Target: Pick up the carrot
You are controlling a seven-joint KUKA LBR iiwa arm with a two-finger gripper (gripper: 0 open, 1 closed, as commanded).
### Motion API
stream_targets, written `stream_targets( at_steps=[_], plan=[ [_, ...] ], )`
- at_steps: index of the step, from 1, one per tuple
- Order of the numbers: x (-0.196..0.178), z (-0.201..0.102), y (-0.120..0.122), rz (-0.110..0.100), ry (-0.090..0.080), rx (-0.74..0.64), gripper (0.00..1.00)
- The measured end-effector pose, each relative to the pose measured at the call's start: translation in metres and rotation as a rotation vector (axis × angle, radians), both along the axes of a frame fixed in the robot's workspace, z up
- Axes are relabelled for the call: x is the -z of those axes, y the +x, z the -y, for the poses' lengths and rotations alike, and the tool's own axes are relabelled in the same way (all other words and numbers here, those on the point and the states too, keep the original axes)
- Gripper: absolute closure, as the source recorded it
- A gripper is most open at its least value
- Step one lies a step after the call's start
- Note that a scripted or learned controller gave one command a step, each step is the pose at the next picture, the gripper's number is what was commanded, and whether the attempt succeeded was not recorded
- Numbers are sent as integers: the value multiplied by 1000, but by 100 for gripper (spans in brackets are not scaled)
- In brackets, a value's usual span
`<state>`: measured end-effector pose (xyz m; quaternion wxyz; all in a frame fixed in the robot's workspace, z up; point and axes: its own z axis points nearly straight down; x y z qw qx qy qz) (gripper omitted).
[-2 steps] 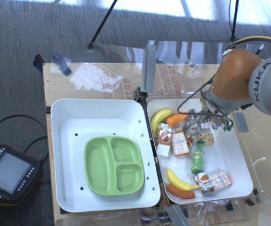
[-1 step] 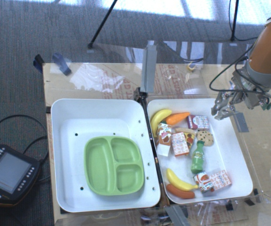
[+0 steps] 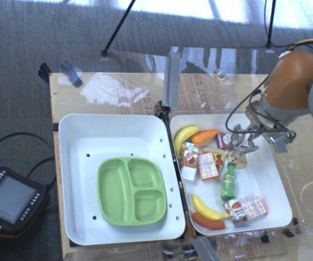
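at the bottom left of the frame a dark teach pendant [image 3: 7,201] with a grey screen lies on the ribbed grey carpet, its black cable looping upward. right of it the pale wooden surface [image 3: 118,91], covered in glossy clear film, carries the two shallow white plastic bins. the left bin [image 3: 77,129] holds a smooth light-green tray [image 3: 131,191] with rounded corners and three compartments.

in the right bin [image 3: 273,184], nearest the bottom edge, lies an orange-red sausage-shaped piece [image 3: 208,221] touching a curved yellow banana [image 3: 208,210], with a small printed carton [image 3: 247,208] just beside them to the right. above these a green plastic bottle [image 3: 229,182] stands tilted. further up sit two small printed boxes [image 3: 200,165] side by side, then a second banana [image 3: 184,136] along the bin's upper left. the carrot [image 3: 205,137], a smooth tapered orange shape, lies crosswise at the top of that bin, its thick end touching the banana.

right of the carrot and apart from it, the metal hand [image 3: 242,144] hangs over the bin's upper middle; whether its fingers are spread or closed i cannot tell. wires trail from it to the rounded orange band of the arm [image 3: 289,83] at the upper right. tripod legs stand on the carpet along the top.
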<state>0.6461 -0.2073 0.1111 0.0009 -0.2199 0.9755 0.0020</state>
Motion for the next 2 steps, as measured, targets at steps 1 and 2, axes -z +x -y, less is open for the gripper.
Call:
stream_targets(
  at_steps=[1,2],
  plan=[
    [0,0,0,0,0,0,0],
    [0,0,0,0,0,0,0]
  ],
)
